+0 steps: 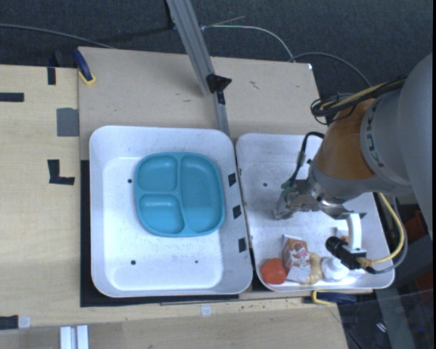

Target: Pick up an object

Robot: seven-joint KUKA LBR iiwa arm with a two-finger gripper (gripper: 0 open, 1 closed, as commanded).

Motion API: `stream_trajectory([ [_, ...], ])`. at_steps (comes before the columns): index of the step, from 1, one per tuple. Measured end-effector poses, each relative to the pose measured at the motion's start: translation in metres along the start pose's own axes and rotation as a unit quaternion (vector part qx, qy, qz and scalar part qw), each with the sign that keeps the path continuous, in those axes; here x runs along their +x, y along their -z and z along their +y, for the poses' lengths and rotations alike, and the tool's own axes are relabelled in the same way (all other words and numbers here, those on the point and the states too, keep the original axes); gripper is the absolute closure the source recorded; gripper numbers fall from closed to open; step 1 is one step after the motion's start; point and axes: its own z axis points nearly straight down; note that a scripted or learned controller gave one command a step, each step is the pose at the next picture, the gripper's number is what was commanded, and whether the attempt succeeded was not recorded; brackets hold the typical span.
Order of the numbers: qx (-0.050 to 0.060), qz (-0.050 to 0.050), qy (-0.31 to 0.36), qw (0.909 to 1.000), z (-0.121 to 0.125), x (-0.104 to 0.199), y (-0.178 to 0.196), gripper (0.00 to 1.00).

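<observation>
While the grey arm (392, 144) bends in from the right, its gripper (285, 208) points down over the right shallow white bin (265, 158), finger state unclear, beside the small red-and-white carton (296, 257) and round orange-red ball (274, 271).

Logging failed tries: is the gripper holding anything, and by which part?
Nothing shows between its fingers; the gripper is over bare floor of the right bin.

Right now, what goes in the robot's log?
gripper: low in right bin | items: bunched at near edge, untouched | tray: left bin
</observation>
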Motion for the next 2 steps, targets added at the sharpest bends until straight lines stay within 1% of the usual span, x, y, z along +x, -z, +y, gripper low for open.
stream_trajectory([
  [1, -0.002, 0.0, -0.001, 1.0, 0.0, -0.001, 0.042, 1.0],
  [2, -0.003, -0.001, 0.0, 1.0, 0.01, -0.003, 0.09, 1.0],
])
